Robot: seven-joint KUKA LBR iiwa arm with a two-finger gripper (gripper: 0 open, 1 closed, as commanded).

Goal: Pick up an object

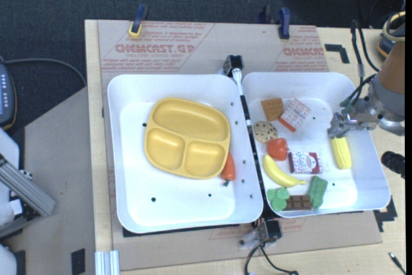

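Camera view: the end effector (340,127) hangs low over the right bin (376,187), just above the corn cob (341,152).

Whether it is spread or pressed together cannot be told from this angle, and nothing is seen pinched in it. The yellow corn cob lies near the right wall of the right bin, just below the end effector. Left of it sit a small red-and-white carton (304,162), a banana (280,174), a tomato (277,149), a cookie (264,132), a cracker (272,109) and a white-and-red packet (295,114). The left bin (129,203) holds a yellow divided plate (187,137), with an orange carrot (228,168) at the plate's right edge.
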